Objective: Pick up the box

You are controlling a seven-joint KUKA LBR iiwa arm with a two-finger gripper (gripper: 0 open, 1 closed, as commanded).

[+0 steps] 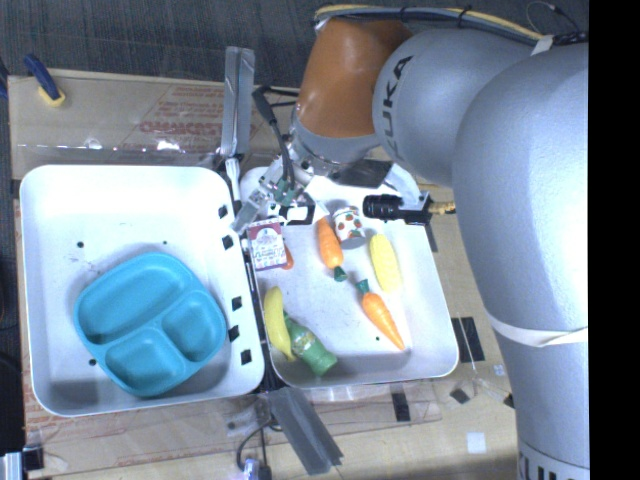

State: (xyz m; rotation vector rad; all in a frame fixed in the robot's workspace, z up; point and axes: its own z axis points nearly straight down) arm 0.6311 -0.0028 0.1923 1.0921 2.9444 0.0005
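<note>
The box (267, 246) is small, white and red, with a printed label. It lies at the upper left of the right bin (432, 340), close to the wall shared with the left bin. My gripper (270, 206) hangs right above the box's far end, at the end of the grey arm with the orange band (345, 68). The wrist hides where the gripper meets the box, so I cannot tell whether they touch.
The right bin also holds two carrots (329, 243) (383, 318), a corn cob (384, 260), a banana (275, 320), a green bottle (310, 350) and a small white-and-red toy (348, 224). A blue divided plate (150, 323) sits in the left bin (60, 208).
</note>
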